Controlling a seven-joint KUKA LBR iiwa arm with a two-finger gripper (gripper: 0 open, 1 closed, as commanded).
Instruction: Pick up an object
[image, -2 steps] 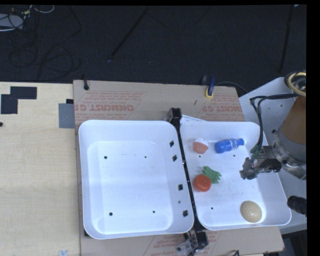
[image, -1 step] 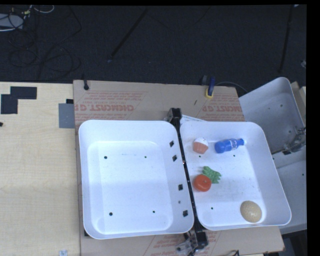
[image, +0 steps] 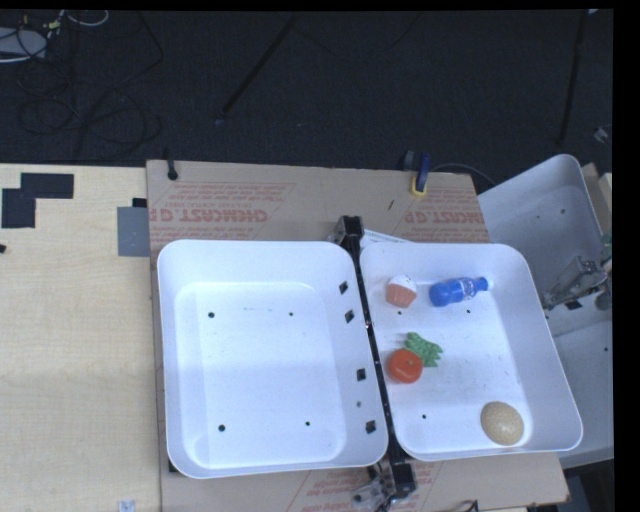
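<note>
The right bin (image: 540, 330) holds several small objects. A blue bottle (image: 458, 291) lies on its side near the back. Left of it sits a small orange and white piece (image: 401, 292). A red round toy (image: 405, 366) rests near the bin's left wall, touching a green leafy piece (image: 424, 349). A tan egg-shaped object (image: 502, 422) lies in the front right corner.
The left bin (image: 190, 300) stands beside the right one, joined along a black divider (image: 365, 330). Both rest on a cardboard sheet (image: 300, 205). A grey metal plate (image: 545, 205) and a metal bracket (image: 578, 280) stand past the right bin's right rim.
</note>
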